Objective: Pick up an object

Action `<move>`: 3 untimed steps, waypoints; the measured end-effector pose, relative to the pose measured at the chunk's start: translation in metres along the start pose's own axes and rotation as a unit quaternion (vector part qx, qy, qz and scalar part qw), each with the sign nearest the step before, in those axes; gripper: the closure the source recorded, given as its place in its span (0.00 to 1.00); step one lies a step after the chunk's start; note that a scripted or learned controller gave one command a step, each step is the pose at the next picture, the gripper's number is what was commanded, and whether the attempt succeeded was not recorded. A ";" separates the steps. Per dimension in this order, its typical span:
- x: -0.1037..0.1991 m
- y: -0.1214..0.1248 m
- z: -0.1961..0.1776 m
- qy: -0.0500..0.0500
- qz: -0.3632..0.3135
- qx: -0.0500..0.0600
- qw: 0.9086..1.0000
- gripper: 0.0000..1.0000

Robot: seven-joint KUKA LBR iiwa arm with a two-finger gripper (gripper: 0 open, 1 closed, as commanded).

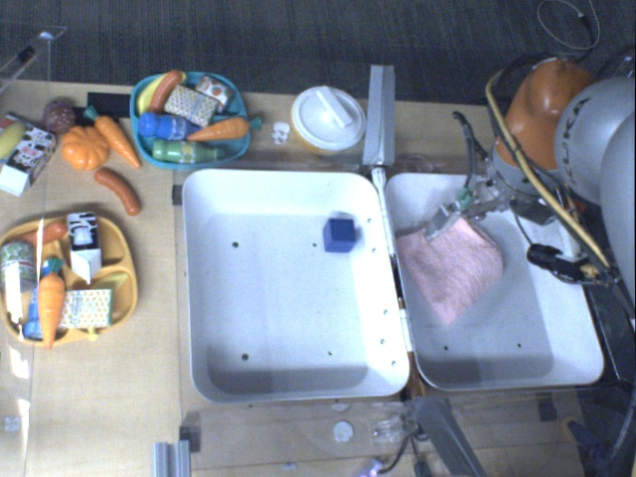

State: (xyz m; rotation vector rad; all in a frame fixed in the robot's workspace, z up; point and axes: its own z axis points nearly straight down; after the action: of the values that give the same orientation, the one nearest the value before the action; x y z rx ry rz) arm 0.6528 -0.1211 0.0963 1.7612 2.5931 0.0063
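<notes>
Bins fill the middle of the bench: 2 shallow white ones side by side, the left bin (pixel 248 366) and the right bin (pixel 537 361), their inner rims touching.

A blue cube (pixel 340 234) sits alone on the left bin's floor, near the right wall, toward the far side.

A pink cloth (pixel 452 264) lies in the right bin, spread against its left wall and rumpled at its far corner.

The arm (pixel 586 137), grey with an orange band, reaches in from the right over the right bin's far side. Its gripper (pixel 459 209) is low at the cloth's far edge, pointing left. The tips seem to meet the fabric, but cables and linkage blur them; whether they pinch the cloth I cannot tell.

Behind the bins stands a white lidded tub (pixel 329 119), beside a grey bracket (pixel 379 117) at the seam between the bins.

At far left a blue bowl (pixel 149 152) holds toy food: a carrot, a blue bottle, a small box.

On the bench left of it lie a toy pumpkin (pixel 83 149), another carrot (pixel 121 141) and a sausage (pixel 118 191).

A yellow tray (pixel 124 266) at the left edge holds more toy items, among them 1 carrot and small cartons.
</notes>
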 end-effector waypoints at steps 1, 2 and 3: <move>-0.037 -0.062 0.005 -0.002 0.006 -0.002 1.000 0.00; -0.073 -0.041 0.006 -0.001 0.024 -0.002 1.000 0.00; -0.073 -0.040 0.006 -0.002 -0.008 -0.002 1.000 0.00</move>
State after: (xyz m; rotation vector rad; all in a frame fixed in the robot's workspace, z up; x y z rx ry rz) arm 0.6426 -0.2033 0.0898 1.7380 2.6035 0.0077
